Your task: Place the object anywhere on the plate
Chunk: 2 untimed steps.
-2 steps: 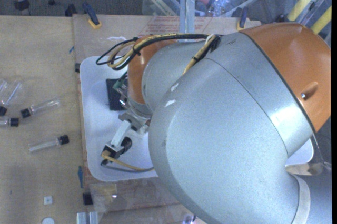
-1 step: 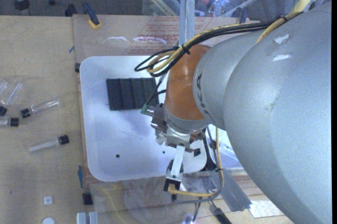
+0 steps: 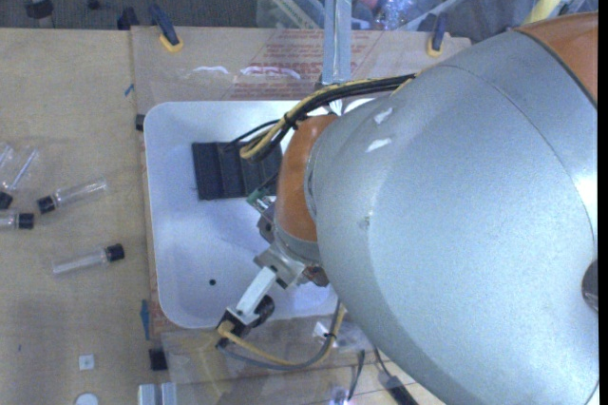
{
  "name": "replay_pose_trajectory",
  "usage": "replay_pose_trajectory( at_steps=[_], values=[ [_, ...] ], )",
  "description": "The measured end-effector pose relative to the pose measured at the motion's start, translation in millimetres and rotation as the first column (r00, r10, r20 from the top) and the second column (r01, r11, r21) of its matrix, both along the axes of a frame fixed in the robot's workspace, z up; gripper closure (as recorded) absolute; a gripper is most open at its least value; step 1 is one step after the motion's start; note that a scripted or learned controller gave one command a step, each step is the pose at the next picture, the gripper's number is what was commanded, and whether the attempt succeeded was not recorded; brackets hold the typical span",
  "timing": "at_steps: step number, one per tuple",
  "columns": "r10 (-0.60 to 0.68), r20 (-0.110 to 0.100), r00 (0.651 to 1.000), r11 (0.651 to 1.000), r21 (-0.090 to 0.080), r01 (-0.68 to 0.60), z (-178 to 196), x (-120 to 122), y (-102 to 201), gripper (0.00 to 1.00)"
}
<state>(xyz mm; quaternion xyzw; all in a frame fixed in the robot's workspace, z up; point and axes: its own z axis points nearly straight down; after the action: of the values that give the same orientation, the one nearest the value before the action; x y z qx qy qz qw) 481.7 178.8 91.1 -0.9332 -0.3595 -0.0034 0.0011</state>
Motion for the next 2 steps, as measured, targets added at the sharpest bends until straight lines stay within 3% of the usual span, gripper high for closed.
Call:
replay_pose_trajectory(
  at_steps=[1,2],
  values=[
    [0.569,-0.007,0.822,0.822,-0.005,-0.569,72,-3,16,1.0],
    [0.37,-0.008,0.929,0.929,-0.005,-0.37,151,94,45,1.0]
  ],
)
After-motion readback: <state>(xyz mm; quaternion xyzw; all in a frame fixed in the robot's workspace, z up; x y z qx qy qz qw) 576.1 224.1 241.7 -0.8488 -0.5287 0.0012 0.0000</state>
